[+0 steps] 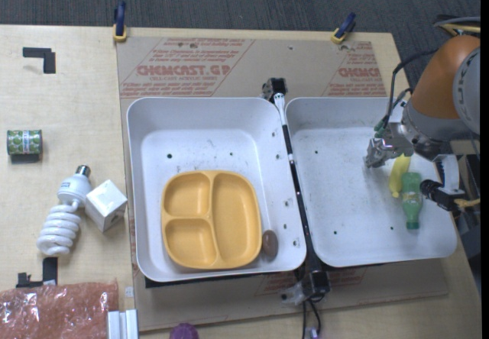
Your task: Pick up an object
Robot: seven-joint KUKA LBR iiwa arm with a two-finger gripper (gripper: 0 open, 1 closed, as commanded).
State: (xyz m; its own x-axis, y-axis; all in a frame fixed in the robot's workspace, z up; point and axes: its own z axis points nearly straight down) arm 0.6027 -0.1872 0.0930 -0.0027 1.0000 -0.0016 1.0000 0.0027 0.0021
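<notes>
Because the yellow banana (398, 175) and green bottle (412, 209) lie against the right bin (344, 246)'s right wall, the gripper (376, 156) hangs low just left of them, its grip state impossible to tell, apparently lining up a pick.

The bench (69, 108) is pale wood, with a brown printed board (229, 62) clamped across its middle. Two white bins (137, 177) (336, 112) sit side by side on the board. On the bare wood to the left lie a green can (24, 143), a spiral light bulb (63, 213), a small white box (106, 205) and a pink bag (53, 313).
</notes>
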